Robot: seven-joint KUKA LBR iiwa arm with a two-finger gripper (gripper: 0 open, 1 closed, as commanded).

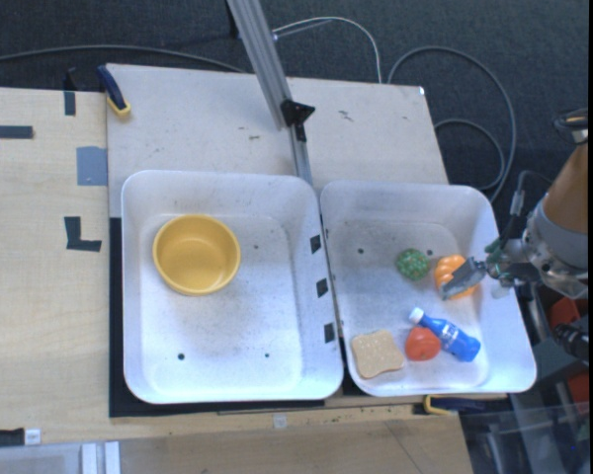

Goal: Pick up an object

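While the jaws (465, 280) sit low in the right bin (427, 197), touching the orange item (451, 267), you're at the approach-to-grasp step. Jaw state: cannot tell. Nearby: green ball (411, 263), bottle (449, 334), bread (377, 354). Next: confirm a pinch before you lift.

Arm (563, 215) in from right, wrist low, grip state unclear

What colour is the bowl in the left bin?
Yellow. The bowl sits alone in the left bin, clearest in the camera view.
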